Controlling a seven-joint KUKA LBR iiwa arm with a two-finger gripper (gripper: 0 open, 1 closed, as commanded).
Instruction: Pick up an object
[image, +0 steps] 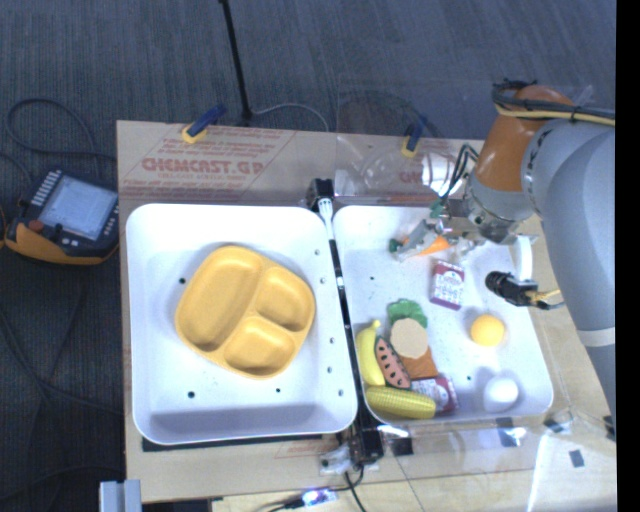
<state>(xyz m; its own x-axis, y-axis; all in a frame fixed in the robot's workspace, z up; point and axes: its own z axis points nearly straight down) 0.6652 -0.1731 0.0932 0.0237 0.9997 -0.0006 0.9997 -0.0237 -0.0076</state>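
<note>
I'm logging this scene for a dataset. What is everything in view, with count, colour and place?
Bins: two, white, side by side.
Divided plate: one, yellow, left bin.
Carrot: one, orange, right bin, far end.
Packet: one, red-white, right bin.
Ball: one, yellow, right bin.
Egg: one, white, near corner.
Banana: one, yellow, right bin.
Corn: one, yellow, near edge.
Pendant: one, orange-black, floor left.
Gripper: one, over the carrot.

Probably a robotics lab: a teach pendant (62, 215) lies on grey carpet (400, 50), cables trail, cardboard clamped over the desk (230, 165).
</note>
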